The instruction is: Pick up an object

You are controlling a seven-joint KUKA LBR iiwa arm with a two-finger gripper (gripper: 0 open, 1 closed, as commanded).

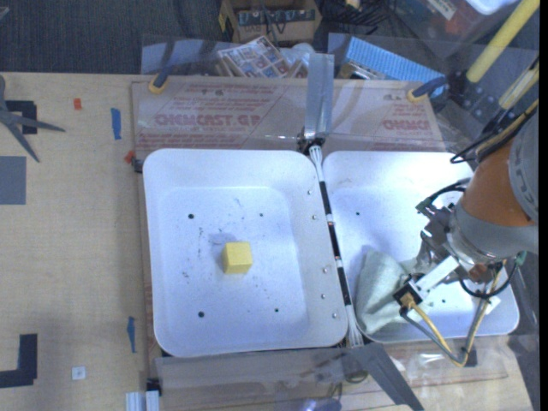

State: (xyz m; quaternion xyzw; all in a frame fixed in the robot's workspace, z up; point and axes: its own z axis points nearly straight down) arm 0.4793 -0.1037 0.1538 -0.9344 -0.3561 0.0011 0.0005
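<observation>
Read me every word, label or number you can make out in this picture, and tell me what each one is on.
"CHEMCAST G.P", in red print on the left clear sheet; the letters are fuzzy, so this reading is likely, not certain.
Right clear sheet: similar red print, too blurred to read.
Printed packet beyond the sheets: too small to read.
Yellow block: no marking seen.

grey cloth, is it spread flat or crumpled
Crumpled: the grey cloth lies bunched with raised folds in the right-hand bin, at its near left corner.
</observation>
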